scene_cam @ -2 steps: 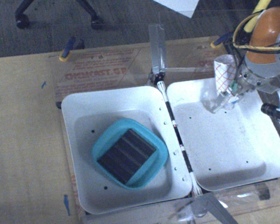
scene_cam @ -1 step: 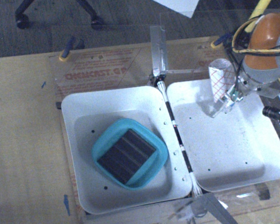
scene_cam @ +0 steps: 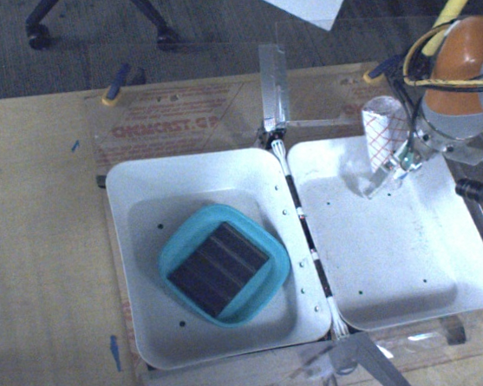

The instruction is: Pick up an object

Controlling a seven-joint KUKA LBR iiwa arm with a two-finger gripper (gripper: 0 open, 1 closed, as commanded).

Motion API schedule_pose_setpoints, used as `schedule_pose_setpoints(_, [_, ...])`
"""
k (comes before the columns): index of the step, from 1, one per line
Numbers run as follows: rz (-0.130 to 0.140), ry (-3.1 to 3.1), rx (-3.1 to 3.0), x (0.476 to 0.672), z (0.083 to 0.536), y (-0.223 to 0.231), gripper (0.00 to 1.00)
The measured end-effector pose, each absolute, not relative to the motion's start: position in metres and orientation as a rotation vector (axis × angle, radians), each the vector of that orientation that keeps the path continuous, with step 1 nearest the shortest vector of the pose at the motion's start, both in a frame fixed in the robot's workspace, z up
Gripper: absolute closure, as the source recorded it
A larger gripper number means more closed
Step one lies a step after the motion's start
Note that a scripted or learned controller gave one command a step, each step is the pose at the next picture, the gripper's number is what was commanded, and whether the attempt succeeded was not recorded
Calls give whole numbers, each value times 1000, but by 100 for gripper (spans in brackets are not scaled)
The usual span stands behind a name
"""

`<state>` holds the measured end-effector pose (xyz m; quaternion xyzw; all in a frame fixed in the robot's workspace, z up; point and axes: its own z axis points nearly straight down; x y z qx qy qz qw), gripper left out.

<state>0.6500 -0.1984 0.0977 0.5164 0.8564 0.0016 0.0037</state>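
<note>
Reaching in from the right, the grey arm [scene_cam: 467,108] with its orange band [scene_cam: 460,52] hangs over the far right corner of the right bin [scene_cam: 412,298]. The gripper [scene_cam: 393,169] sits low over that bin's far edge area, just above the white floor. A pale cup-like object with a red grid pattern [scene_cam: 384,131] appears at the gripper, upright or slightly tilted; whether it lies between the fingers or merely beside them cannot be told, and whether the fingers are spread or pressed together cannot be told either, the tips being blurred against the bin floor.

The left bin [scene_cam: 134,245] carries a teal square container [scene_cam: 271,254], turned at an angle, resting near the bin's centre toward its near edge. A dark ribbed square insert [scene_cam: 217,267] lies within it. The container is well apart from the gripper, with the divide between bins lying between them.

Both bins sit side by side, touching along their inner walls, on the wooden bench [scene_cam: 40,256]. A metal bracket [scene_cam: 273,88] stands at the far end of the seam between bins.
</note>
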Motion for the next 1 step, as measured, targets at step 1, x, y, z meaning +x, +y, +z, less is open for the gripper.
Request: schedule_pose_setpoints(1, [1, 2614, 1736, 668, 182, -145, 100])
